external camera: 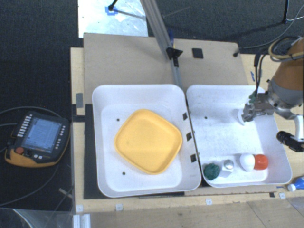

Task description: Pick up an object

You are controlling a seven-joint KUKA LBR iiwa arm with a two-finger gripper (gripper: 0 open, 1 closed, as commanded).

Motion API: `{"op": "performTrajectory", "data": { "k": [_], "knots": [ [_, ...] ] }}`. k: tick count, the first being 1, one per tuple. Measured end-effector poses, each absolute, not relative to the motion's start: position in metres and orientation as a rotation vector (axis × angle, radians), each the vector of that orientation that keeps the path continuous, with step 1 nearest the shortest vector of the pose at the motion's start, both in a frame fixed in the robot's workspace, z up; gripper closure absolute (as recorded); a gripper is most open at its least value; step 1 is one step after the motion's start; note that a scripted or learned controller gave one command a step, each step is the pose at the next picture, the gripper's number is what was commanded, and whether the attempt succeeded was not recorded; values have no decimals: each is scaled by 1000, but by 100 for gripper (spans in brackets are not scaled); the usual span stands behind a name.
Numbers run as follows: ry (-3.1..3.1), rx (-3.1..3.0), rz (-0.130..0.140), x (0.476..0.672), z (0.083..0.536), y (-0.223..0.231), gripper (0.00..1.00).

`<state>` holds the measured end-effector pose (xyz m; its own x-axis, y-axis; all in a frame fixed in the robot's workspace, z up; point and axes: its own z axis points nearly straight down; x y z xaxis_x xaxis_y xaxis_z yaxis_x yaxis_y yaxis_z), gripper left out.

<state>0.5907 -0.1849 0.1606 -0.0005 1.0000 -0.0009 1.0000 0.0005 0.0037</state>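
My gripper (248, 115) hangs low over the back right part of the right bin (223, 132), with the orange-banded wrist (287, 80) above it. A small pale shape lies just left of its tip; what that is I cannot make out. Along the bin's front wall lie a dark green lump (212, 170), a small silver piece (228, 165), a white ball (247, 161) and a red-orange ball (261, 161). All of them rest well in front of the gripper, apart from it.
The left bin (107, 127) holds a yellow square plate (148, 140). A slanted metal pole (159, 23) ends at the back between the bins. A teach pendant (37, 137) lies on the floor at left. A black part (289, 140) juts in at the right bin's right rim.
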Motion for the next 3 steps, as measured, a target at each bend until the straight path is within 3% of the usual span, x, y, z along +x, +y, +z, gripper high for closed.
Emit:
{"op": "performTrajectory", "data": {
  "k": [1, 2, 3],
  "knots": [
    [2218, 2217, 6, 588, 223, -185, 100],
    [2222, 2220, 1, 588, 222, -185, 100],
    [2227, 2216, 2, 594, 222, -135, 100]
  ]
}}
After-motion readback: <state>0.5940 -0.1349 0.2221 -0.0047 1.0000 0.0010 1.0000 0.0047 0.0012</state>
